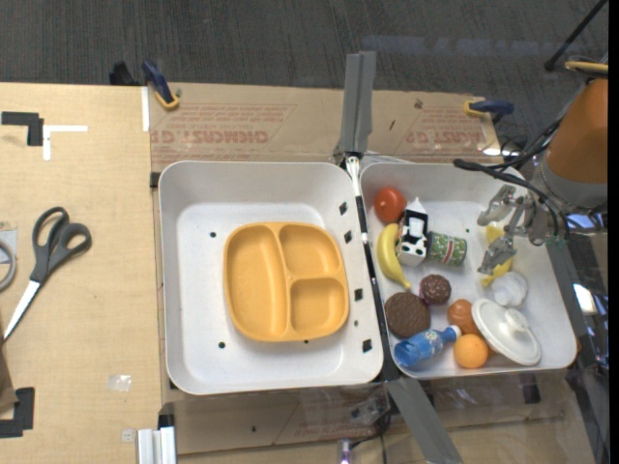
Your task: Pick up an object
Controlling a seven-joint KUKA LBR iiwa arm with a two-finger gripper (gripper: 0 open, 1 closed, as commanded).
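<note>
Objects for picking crowd the right bin (pixel 556 288), at the right of the frame: a tomato (pixel 390 203) at its upper left, a banana (pixel 390 256) below that, a black-and-white carton (pixel 414 237) just beside the banana, and a green can (pixel 446 249) lying on its side touching the carton. Lower down sit two brown cookies (pixel 407 313), a blue bottle (pixel 426 347) lying along the bottom edge, an orange (pixel 471 352), and a white lid (pixel 509 332) at the lower right. A small yellow piece (pixel 496 270) lies near the bin's middle right.

The gripper (pixel 503 240) hangs over the right part of this bin, fingers pointing down toward the yellow piece; whether they are apart or together cannot be told, and nothing shows between them.

The left bin (pixel 184 288) holds a yellow divided plate (pixel 286 280) at its centre. Scissors (pixel 44 257) lie on the bench (pixel 77 356) at the far left.
</note>
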